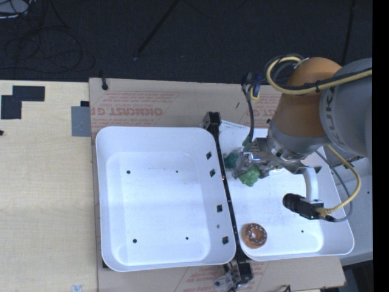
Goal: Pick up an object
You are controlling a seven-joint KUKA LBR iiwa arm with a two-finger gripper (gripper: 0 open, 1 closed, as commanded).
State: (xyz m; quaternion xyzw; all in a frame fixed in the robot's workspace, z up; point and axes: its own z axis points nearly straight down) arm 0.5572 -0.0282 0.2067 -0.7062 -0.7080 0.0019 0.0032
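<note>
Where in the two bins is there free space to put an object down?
The left bin has a bare floor from wall to wall. In the right bin, the front strip beside the round brown object is free. Its back-left part is crowded: green objects lie under the gripper.

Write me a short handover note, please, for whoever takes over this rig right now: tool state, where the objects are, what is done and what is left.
Tool: low in the right bin, near the divider, right at two green objects. Whether it grips anything cannot be told from this view.
Objects: a dark green object and a brighter green object lie close together beside the tool; a round brown object sits near the right bin's front edge, apart from the arm.
Done: arm has reached the green objects.
Left: confirm a grasp and lift one object; nothing is visibly lifted yet.
</note>
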